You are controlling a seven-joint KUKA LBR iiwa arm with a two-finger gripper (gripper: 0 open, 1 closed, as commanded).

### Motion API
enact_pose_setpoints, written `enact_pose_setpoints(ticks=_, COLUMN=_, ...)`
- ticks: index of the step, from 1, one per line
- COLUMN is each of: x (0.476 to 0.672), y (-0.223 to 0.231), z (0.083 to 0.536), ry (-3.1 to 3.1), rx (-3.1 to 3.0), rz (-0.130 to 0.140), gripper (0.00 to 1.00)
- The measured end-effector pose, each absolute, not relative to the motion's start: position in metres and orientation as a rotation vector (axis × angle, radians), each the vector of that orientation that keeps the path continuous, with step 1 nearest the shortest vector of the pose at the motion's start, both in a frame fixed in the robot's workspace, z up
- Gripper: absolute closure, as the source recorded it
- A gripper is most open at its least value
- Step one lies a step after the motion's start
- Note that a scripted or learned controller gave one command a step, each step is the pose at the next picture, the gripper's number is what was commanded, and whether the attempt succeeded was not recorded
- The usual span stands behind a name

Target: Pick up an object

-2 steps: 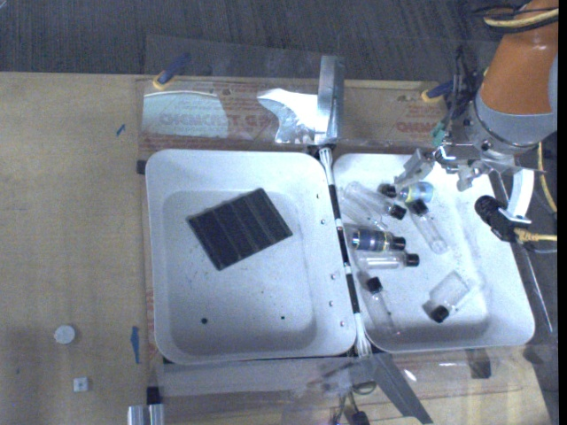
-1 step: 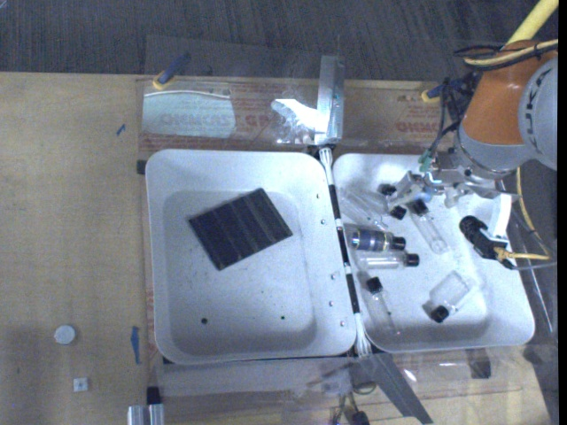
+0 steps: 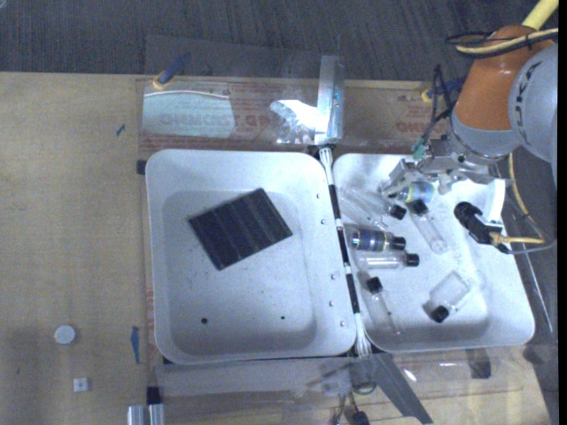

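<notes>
My gripper hangs low over the far part of the right bin, among several clear vials with black caps. Two black caps lie right under it, touching or nearly so. A labelled vial and a clear vial lie side by side near the bin's left wall. Another clear vial lies toward the near right. A loose black cap sits by itself. In the left bin a black ribbed pad lies flat and turned at an angle.
A metal bracket and crumpled clear plastic lie behind the bins on the brown board. The ridge between the bins runs just left of the vials. A small grey disc lies on the bench at the left.
</notes>
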State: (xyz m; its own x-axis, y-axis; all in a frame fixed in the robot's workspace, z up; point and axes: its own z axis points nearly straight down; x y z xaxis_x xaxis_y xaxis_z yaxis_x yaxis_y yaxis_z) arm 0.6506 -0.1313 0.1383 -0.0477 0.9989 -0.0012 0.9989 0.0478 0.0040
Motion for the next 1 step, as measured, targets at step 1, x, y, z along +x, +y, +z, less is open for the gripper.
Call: enact_pose_setpoints(ticks=1, x=0.6203, y=-0.1802, z=0.0863, ry=2.298, rx=2.139, rz=0.002, gripper=0.0)
